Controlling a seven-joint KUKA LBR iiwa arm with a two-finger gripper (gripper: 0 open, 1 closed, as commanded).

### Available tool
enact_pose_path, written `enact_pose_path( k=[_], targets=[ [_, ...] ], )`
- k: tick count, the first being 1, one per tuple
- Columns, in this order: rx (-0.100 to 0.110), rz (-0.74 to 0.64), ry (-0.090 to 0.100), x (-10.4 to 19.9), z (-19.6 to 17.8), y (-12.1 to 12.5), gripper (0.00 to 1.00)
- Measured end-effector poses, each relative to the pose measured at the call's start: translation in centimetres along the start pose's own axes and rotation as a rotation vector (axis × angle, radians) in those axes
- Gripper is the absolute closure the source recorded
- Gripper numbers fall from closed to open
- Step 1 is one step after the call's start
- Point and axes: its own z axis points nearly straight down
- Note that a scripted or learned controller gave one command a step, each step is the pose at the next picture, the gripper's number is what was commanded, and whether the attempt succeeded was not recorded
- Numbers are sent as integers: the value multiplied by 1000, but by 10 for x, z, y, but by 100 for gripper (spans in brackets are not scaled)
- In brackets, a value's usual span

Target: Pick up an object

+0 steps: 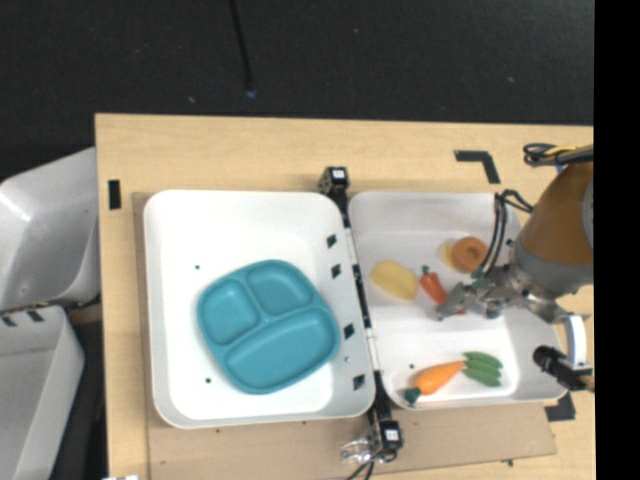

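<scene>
hovering gripper (455,306) beside red toy (431,287), mid right bin (400,218).

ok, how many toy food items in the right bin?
5. Yellow piece and small red piece mid-bin, orange round one behind, carrot and green pod at front. The arm may hide more.

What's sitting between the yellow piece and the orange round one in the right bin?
A small red piece lies between the yellow piece and the orange round one, seen in the camera view.
</scene>
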Motion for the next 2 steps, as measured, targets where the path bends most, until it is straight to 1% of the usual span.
enact_pose_path(
  k=[1, 2],
  targets=[
    [-5, 3, -1, -1, -12, 1, 100],
    [-8, -6, -2, -9, -71, 9, 100]
  ],
)
